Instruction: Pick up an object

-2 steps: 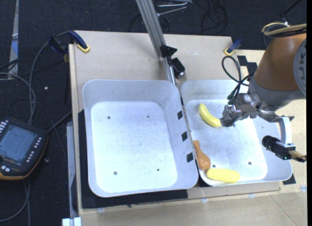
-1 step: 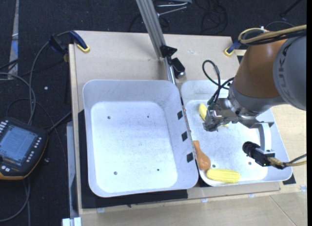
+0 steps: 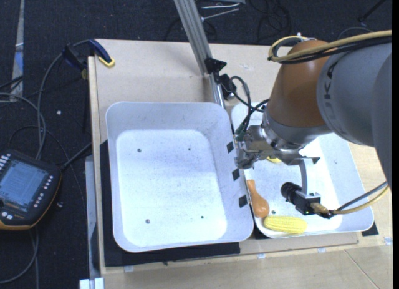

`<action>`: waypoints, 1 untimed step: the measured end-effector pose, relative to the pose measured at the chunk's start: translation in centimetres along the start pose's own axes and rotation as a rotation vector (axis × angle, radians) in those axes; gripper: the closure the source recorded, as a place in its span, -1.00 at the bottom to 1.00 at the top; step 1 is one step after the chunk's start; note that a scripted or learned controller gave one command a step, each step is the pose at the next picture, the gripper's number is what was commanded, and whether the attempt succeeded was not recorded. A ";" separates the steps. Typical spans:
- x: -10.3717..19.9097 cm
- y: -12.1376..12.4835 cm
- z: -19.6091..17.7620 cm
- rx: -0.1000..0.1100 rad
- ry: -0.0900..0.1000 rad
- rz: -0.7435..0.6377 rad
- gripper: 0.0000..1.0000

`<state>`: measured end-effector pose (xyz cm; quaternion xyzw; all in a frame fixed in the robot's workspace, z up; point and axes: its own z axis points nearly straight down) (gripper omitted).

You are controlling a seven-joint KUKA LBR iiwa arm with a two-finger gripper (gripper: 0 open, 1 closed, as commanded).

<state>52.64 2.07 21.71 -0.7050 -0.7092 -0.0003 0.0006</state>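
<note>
Arm (image 3: 324,88) over right bin (image 3: 349,156); gripper (image 3: 252,153) grip state can't tell. Corn cob (image 3: 285,224) and orange spoon (image 3: 257,200) lie near front edge.

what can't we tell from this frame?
- Gripper: the arm's wrist covers it in the camera view, so its state and any grasp are unreadable.
- Right bin: the arm hides most of its floor; more objects could lie there.
- Orange wooden spoon: its upper end runs under the gripper.
- Corn cob: in full view, but whether it touches the spoon is unclear.
</note>
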 end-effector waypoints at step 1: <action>4.8 -0.3 -1.7 -0.001 0.000 0.001 1.00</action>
